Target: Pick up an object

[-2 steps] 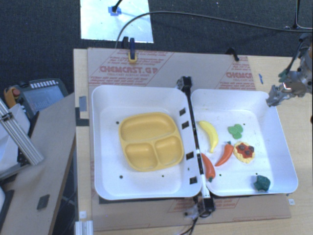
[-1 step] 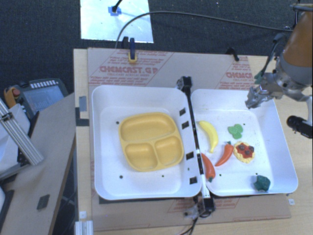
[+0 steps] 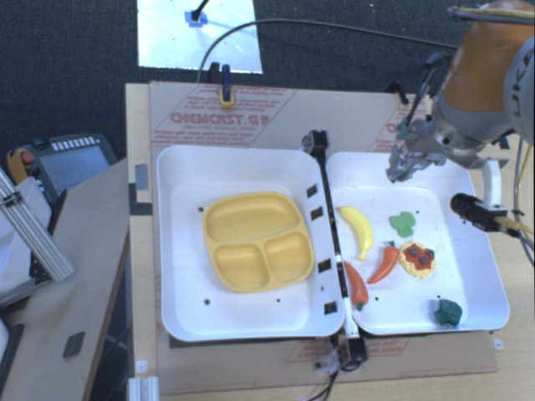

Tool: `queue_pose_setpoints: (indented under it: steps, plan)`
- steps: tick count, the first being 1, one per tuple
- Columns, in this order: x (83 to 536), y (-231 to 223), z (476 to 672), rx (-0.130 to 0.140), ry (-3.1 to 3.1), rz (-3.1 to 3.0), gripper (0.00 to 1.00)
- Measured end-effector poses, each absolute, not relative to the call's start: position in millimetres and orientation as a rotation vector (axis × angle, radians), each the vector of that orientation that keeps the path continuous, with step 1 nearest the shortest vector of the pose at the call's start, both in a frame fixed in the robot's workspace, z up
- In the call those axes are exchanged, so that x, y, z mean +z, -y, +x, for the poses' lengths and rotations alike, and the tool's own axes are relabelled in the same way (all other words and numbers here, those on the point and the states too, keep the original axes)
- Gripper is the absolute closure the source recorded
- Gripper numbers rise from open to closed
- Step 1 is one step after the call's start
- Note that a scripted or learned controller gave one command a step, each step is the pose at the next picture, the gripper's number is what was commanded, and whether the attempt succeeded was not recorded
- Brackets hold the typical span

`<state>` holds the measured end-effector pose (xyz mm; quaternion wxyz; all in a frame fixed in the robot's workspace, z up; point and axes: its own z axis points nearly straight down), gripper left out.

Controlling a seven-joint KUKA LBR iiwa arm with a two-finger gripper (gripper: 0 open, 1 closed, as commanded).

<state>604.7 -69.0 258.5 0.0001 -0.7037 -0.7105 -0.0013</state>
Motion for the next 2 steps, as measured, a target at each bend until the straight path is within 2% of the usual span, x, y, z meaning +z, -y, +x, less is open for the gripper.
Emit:
queue_pose_setpoints:
  steps: [2]
  plan:
    - [238.6,-31.7,596.7,-0.003,2.231,-2.209,1.00]
